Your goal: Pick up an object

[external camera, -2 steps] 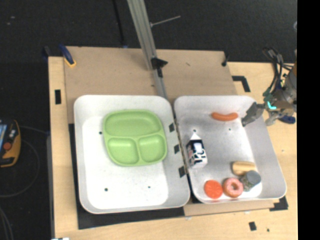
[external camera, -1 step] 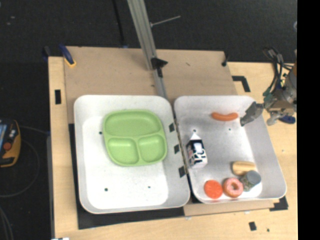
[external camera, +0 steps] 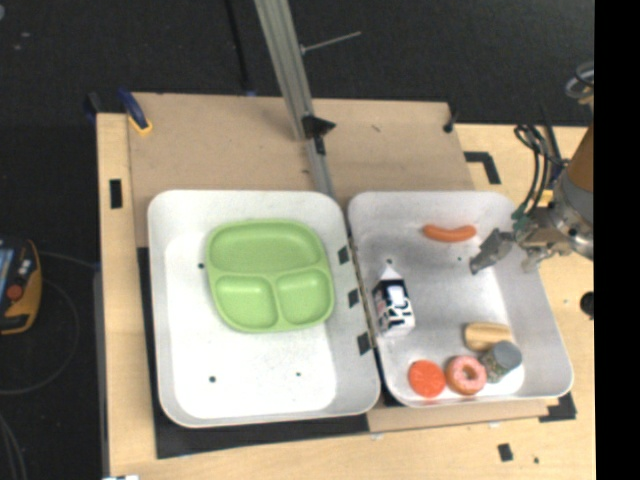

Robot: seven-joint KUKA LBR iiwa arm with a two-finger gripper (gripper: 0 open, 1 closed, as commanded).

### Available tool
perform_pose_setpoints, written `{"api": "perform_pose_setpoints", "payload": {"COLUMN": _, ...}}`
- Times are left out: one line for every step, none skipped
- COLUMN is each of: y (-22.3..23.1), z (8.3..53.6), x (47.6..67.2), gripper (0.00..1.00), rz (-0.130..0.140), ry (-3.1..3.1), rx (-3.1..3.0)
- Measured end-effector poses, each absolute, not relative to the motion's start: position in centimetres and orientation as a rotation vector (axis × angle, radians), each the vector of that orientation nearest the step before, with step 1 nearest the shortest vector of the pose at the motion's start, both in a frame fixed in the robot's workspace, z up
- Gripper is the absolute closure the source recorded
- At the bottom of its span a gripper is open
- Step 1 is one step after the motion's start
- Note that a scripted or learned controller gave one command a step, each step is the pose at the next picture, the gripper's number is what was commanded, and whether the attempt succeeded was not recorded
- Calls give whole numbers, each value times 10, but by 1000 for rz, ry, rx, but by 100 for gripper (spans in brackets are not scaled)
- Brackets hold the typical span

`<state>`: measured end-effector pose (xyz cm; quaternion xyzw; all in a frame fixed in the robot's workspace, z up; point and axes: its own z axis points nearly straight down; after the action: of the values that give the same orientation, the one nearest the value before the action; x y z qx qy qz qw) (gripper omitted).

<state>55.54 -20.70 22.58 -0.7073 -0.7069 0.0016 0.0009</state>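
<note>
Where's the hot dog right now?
The hot dog lies near the far edge of the right bin, left of the gripper and beyond the milk carton.

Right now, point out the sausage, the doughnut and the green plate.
sausage (external camera: 449,233), camera view, middle of its length.
doughnut (external camera: 465,374), camera view, pink icing beside the hole.
green plate (external camera: 266,248), camera view, floor of the large compartment.

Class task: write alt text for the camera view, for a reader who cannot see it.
The grey arm's tool hovers over the right white bin, which holds an orange sausage, black-and-white carton and pink doughnut. The left white bin holds a green divided plate.
</note>
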Motion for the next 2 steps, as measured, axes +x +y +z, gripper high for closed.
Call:
{"api": "perform_pose_setpoints", "payload": {"y": -207, "z": 183, "x": 559, "gripper": 0, "rz": 3, "ry": -2221, "rx": -2221}}
{"api": "perform_pose_setpoints", "payload": {"y": -209, "z": 128, "x": 569, "gripper": 0, "rz": 4, "ry": -2219, "rx": -2223}}
